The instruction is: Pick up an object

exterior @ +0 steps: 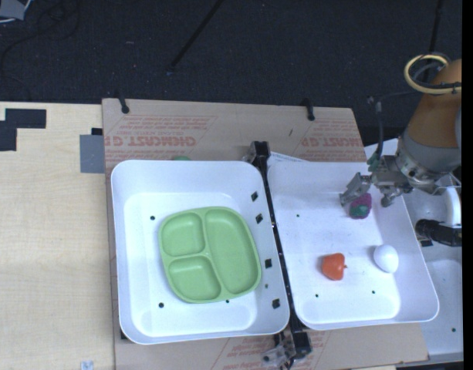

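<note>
Pale wood makes up the bench (43, 230) at the far left, with dark patches near its back edge. Next comes a brown cardboard sheet (221, 129) printed with red lettering, and on it the left bin (136, 183), white and shallow. A green divided plate (210, 253) with three compartments lies near the middle of that bin's floor, turned a little askew. A row of black clips (261, 206) runs along the seam where the two bins meet.

In the right bin (321, 206), an orange-red object (334, 266) sits on the floor toward the front edge, roughly midway across. A white egg-shaped object (386, 257) lies near it, close to the bin's right wall. Toward the back right corner rests a small purple object with a green patch (361, 205).

The gripper (367, 193) hangs right over that purple object, its two fingers spread apart, one on the left side of it and one on the right. The purple object appears to lie between the fingers, though I cannot tell whether they touch it or whether it is off the bin floor. The arm's grey wrist and orange band (437, 114) rise toward the right edge.
</note>
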{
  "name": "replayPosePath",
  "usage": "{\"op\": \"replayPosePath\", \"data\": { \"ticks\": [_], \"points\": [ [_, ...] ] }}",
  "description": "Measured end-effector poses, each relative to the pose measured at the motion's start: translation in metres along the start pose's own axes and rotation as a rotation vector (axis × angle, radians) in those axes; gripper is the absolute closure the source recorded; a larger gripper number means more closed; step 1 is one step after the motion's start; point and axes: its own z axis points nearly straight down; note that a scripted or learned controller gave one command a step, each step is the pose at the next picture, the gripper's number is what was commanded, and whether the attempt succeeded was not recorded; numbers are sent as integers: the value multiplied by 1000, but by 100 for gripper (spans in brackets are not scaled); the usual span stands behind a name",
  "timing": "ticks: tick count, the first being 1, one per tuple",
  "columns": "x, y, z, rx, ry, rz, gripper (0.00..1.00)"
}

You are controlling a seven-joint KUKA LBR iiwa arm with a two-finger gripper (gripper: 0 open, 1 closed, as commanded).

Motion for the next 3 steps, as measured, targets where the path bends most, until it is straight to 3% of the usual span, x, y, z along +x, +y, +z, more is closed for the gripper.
{"op": "replayPosePath", "data": {
  "ticks": [1, 2, 3],
  "points": [
    [0, 3, -7, -13, -2, -2, 0],
    [-2, 0, 56, -7, -2, -1, 0],
    [-1, 0, 96, -9, -2, -1, 0]
  ]
}}
